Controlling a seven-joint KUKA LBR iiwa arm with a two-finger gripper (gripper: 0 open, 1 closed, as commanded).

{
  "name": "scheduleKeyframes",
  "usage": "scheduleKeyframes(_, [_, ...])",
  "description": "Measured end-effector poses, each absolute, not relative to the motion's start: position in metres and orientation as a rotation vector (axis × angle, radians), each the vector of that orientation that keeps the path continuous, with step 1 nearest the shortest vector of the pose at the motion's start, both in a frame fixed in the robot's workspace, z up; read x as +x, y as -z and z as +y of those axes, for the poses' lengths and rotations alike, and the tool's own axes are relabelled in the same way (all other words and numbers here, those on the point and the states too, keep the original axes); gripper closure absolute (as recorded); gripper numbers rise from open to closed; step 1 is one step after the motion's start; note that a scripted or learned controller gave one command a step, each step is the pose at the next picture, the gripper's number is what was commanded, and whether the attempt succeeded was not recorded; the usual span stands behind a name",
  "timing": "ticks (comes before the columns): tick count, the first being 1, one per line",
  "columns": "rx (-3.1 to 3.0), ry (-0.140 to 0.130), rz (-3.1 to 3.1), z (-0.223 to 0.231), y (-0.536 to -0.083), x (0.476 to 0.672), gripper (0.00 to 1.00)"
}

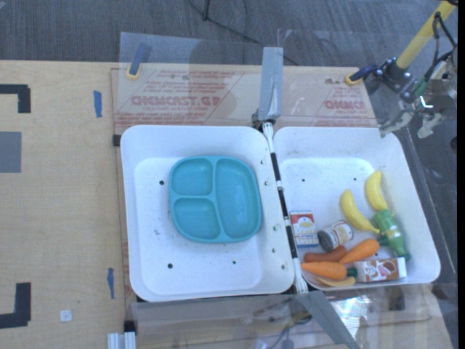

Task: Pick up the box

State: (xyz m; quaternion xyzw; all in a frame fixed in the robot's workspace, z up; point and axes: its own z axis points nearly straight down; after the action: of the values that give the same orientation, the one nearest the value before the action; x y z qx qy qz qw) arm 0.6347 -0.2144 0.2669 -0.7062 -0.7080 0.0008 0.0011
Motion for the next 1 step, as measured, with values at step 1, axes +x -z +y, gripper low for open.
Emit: scheduleKeyframes(1, [-2.244, -0.003, -2.194, -0.1078, -0.1446, 0.5705, 0.0])
